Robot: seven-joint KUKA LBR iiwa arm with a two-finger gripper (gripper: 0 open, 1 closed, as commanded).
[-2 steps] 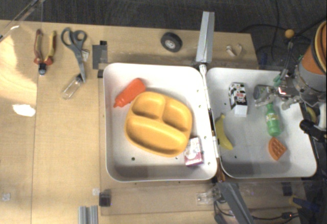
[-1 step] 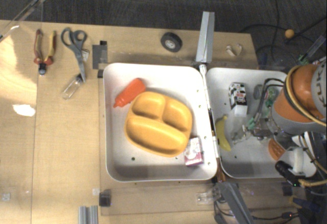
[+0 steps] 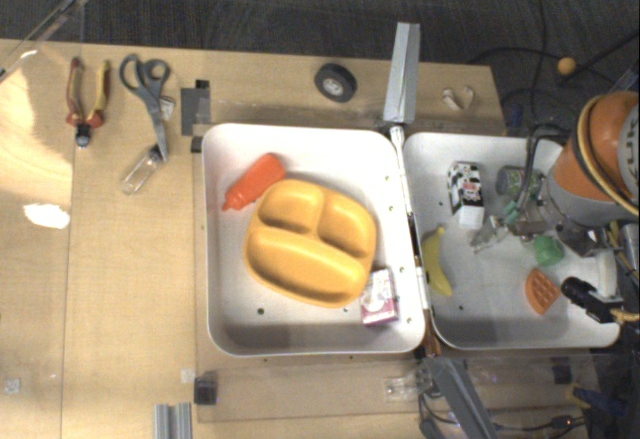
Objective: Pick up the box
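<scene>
A small pink and white box (image 3: 380, 296) lies in the left bin (image 3: 225, 227), in its near right corner, against the yellow moulded object. My gripper (image 3: 497, 228) hangs low over the middle of the right bin (image 3: 480, 332), well to the right of the box and across the divider between the bins. Nothing shows in its grip. A small black and white carton (image 3: 465, 187) stands just up and left of the gripper.
The left bin also holds a large yellow bread-shaped object (image 3: 312, 241) and an orange bottle (image 3: 253, 182). In the right bin lie a banana (image 3: 435, 264), a green item (image 3: 547, 250) and an orange item (image 3: 541, 292). Scissors (image 3: 152, 92) and pliers (image 3: 84, 99) rest on the bench.
</scene>
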